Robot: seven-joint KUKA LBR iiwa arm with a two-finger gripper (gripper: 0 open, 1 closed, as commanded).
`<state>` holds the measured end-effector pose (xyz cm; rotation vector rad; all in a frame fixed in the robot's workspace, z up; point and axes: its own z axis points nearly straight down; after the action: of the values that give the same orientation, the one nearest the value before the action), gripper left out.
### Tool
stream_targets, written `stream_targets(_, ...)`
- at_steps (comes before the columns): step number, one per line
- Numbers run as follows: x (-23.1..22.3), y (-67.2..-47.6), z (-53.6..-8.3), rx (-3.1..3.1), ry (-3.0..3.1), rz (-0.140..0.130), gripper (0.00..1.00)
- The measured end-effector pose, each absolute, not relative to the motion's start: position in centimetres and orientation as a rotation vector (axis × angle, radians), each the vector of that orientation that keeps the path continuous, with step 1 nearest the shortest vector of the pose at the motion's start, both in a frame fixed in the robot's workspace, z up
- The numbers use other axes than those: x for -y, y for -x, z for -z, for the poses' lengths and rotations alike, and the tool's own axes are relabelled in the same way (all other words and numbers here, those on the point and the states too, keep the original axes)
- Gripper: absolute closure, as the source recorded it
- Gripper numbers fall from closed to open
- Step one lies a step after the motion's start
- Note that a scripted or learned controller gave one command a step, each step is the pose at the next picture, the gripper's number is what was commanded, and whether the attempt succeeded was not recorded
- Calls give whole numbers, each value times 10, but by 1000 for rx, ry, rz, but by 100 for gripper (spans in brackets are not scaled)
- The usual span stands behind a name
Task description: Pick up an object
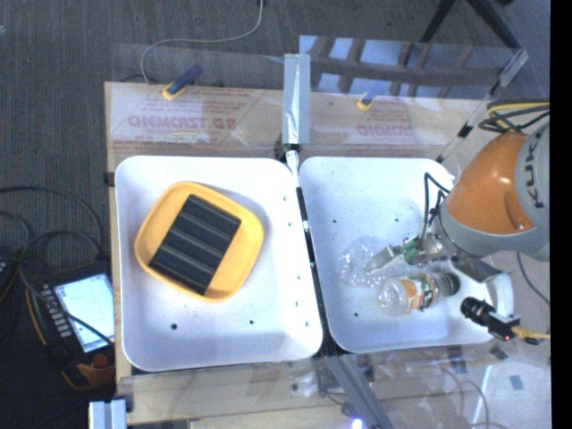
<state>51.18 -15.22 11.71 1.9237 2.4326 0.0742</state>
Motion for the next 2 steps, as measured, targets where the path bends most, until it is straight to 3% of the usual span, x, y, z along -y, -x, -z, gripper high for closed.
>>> stream_targets(1,142,-504,-107,-2461,-1852,-42,0)
stream_targets(2,158,-511,-117,-2211,-2252,-49,0)
